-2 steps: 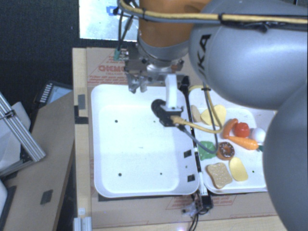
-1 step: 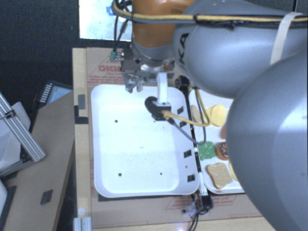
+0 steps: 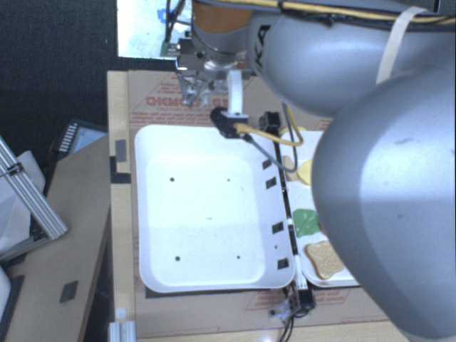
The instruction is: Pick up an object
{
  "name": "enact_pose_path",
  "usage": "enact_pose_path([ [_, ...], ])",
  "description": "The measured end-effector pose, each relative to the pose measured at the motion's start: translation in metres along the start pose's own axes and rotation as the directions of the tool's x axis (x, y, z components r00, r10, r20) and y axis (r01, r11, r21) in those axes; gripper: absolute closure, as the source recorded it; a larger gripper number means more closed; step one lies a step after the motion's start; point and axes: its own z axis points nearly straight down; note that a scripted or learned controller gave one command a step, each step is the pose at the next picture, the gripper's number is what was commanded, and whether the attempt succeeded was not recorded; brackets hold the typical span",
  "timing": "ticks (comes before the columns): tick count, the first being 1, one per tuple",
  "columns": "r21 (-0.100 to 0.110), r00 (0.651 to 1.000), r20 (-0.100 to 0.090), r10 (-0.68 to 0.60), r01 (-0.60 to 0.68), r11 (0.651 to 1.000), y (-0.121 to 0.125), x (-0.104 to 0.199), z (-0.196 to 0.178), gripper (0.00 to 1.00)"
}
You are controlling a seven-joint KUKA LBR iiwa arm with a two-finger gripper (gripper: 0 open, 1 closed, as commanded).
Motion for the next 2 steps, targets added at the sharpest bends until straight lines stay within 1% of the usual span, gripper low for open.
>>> enact_pose_path([
  [1,0.002,1.0,0.001,-0.004,0.004,1.0,-0.002,0.001,-0.011,1.0],
  [2,0.019,1.0,0.003,-0.004,0.004,1.0,-0.113,0.001,0.05,1.0],
])
